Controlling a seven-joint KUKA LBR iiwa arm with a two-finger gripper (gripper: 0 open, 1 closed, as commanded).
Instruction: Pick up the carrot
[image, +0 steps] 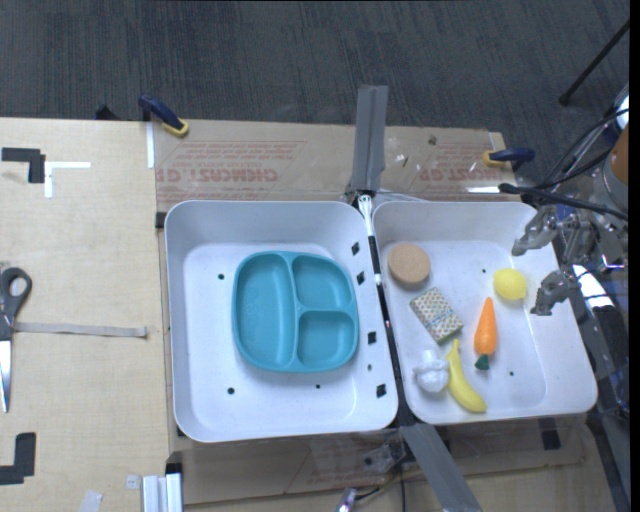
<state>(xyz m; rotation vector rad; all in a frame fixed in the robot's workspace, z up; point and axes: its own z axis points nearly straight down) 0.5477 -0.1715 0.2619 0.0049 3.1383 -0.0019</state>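
Orange carrot (485, 330) lies in the right bin (560, 400), green end toward the front, between the lemon (510, 284) and the banana (462, 380), apart from both. Claw (545, 268) stands at the bin's right rim, fingers spread apart, gripping nothing. Judged progress: approach, descent, grasp and lift all remain.

- Teal divided plate (296, 311) in the left bin (190, 330).
- In the right bin (560, 395): tan round disc (408, 264) at 11 o'clock, lemon (510, 284) at 2, patterned block (436, 313) centrally, banana (464, 381) at 6.
- Scissors (10, 320) at the bench's 9 o'clock edge.
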